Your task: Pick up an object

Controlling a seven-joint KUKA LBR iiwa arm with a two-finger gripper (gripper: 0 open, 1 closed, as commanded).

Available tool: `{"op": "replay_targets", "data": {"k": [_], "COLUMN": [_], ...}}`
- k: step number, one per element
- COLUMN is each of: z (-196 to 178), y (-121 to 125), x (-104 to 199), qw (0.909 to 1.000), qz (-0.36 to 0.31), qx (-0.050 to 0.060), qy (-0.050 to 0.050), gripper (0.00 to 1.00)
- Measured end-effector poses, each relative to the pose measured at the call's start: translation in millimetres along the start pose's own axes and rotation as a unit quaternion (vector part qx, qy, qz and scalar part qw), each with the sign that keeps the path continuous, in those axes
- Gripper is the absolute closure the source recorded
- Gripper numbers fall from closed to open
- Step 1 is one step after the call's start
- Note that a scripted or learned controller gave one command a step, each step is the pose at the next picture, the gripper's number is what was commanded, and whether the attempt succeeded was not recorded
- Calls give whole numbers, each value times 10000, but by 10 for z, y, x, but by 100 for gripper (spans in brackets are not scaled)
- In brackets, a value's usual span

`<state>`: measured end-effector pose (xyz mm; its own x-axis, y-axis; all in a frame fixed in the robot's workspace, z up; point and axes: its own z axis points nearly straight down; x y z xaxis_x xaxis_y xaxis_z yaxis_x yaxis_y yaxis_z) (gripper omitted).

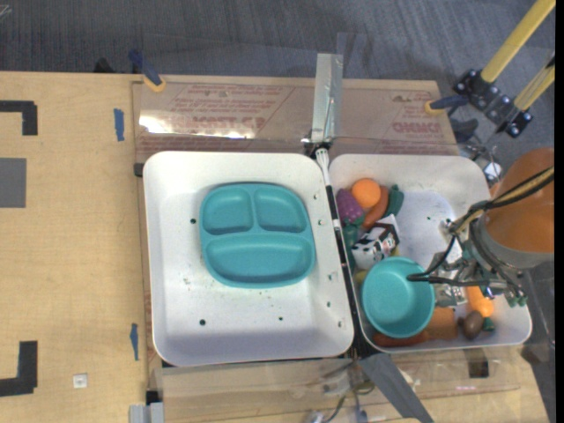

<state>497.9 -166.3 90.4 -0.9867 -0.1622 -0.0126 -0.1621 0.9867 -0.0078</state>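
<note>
The right bin (423, 179) holds a teal bowl (397, 298) at its front left. Behind the bowl lie an orange ball-like toy (366, 192), a purple grape bunch (349, 206), a green piece (392, 199) and a black-and-white toy (374, 243). An orange piece (481, 302) and a brown piece (474, 324) sit in the front right corner. My gripper (458, 276) hangs low over the bin's right side, just right of the bowl, beneath the orange wrist band (529, 210). Wires and the wrist hide its fingertips.
The left bin (176, 324) carries a teal divided plate (257, 233) in its middle. A metal divider post (327, 95) stands behind the bins' shared wall. Yellow struts (520, 33) with black clamps rise at the back right. Wooden bench surface lies to the left.
</note>
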Motion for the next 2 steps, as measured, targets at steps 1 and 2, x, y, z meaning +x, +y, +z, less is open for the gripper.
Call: {"op": "replay_targets", "data": {"k": [1,2], "z": [14,11], "y": [-599,-563], "x": [-82,-34], "qw": [9959,9606], "qz": [-902,-2780], "qx": [-9,-29], "qy": [-8,-11], "gripper": [100,100]}}
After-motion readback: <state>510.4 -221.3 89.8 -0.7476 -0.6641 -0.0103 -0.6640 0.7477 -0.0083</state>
